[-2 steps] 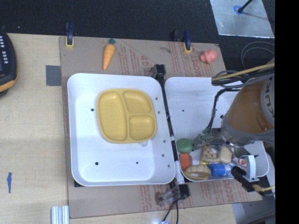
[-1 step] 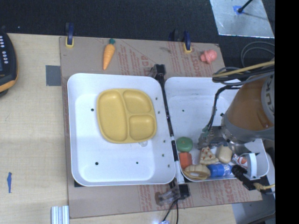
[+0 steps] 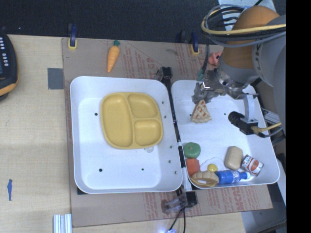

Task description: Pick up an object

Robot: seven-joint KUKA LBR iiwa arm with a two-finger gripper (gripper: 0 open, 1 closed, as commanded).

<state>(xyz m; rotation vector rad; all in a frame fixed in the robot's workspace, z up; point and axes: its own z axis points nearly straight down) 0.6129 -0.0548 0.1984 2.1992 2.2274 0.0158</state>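
Note:
In the right bin (image 3: pixel 265 147), a tan waffle-patterned wedge (image 3: pixel 200 113) lies near the far left corner. My gripper (image 3: pixel 199 96) hangs right over the wedge's far tip, touching it or just above it; the wrist hides how the jaws stand. Along the bin's near side are a green round piece (image 3: pixel 192 149), a red-orange piece (image 3: pixel 193 166), a small yellow duck (image 3: pixel 212 168), a tan curved item (image 3: pixel 204 180), a blue bottle (image 3: pixel 228 177), a beige lump (image 3: pixel 233 157) and a red-and-white can (image 3: pixel 251 165).
The left bin (image 3: pixel 87 164) holds a yellow divided plate (image 3: pixel 131 119). A toy carrot (image 3: pixel 112 56) lies on the cardboard beyond the bins. A small pink item (image 3: pixel 213 58) sits past the right bin, behind the arm. A dark device (image 3: pixel 6 62) rests at the bench's left edge.

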